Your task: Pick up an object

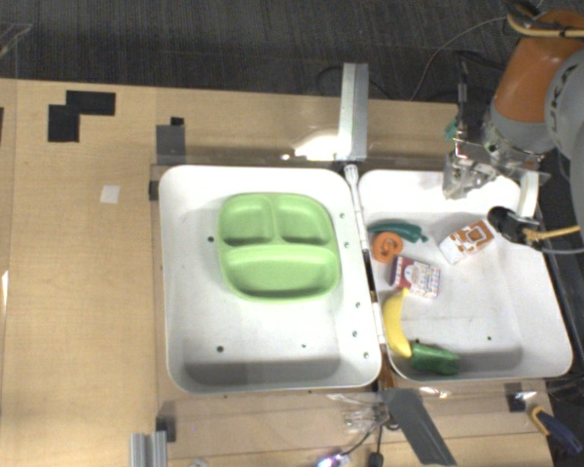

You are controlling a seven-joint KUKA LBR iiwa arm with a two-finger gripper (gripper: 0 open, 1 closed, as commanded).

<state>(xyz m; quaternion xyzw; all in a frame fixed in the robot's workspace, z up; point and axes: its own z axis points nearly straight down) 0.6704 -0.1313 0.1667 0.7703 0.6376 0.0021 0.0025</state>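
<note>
My gripper hangs over the back of the right bin, its fingers open and nothing between them. Just in front of it and to the right lies a small white and orange box. Further left in the same bin are an orange and teal toy and a pink and white packet. A yellow banana lies along the bin's left wall, with a green vegetable-like piece at its near end.
The left bin holds a green divided plate. A metal divider post stands at the back between the bins. The grey arm with its orange band comes in from the upper right.
</note>
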